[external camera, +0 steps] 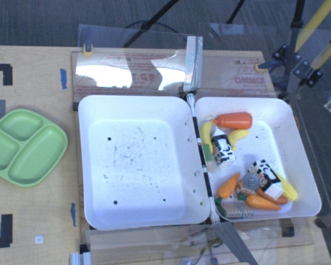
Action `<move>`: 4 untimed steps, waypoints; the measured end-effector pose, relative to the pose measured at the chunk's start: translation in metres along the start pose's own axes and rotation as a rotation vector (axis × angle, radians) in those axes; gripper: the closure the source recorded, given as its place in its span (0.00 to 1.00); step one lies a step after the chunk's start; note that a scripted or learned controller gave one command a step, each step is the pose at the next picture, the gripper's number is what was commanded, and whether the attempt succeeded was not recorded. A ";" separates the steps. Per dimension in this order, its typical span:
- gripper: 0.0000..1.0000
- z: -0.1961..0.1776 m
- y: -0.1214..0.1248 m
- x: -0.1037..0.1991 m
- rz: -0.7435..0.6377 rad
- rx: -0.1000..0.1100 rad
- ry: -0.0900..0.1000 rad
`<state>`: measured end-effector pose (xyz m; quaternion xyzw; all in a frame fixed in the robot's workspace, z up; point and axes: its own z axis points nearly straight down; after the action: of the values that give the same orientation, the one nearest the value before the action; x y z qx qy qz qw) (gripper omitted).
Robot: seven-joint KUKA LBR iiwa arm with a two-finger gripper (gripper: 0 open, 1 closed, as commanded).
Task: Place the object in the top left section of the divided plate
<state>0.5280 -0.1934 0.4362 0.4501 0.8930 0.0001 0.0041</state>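
Nearest in the right bin [306, 164], a jumbled heap: two orange carrots [228, 185], a black-and-white carton [266, 176] over a yellow piece [289, 190], and green and grey bits at the near rim too tangled to identify. Any of these could be the object to move; none is on the plate. The gripper's state cannot be told.

The left bin [99, 115] is open floor with faint scuffs and low rims all round. Level with it, well left on the bench, sits the green divided plate [49, 148], its top left section [21, 125] bare.

Farther in the right bin are a second patterned carton [223, 148], a banana [208, 131] along the divider and a red-orange piece [234, 120]. Behind the bins, the red print on a clear panel [138, 65] is unreadable.
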 end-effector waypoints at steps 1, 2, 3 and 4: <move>1.00 -0.011 0.001 -0.001 -0.001 -0.004 -0.007; 1.00 -0.023 0.002 -0.002 -0.001 -0.008 -0.014; 0.00 -0.023 0.002 -0.002 -0.001 -0.008 -0.014; 0.00 0.078 -0.034 0.036 0.068 0.002 0.004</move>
<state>0.4803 -0.1851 0.3575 0.4804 0.8770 0.0001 0.0016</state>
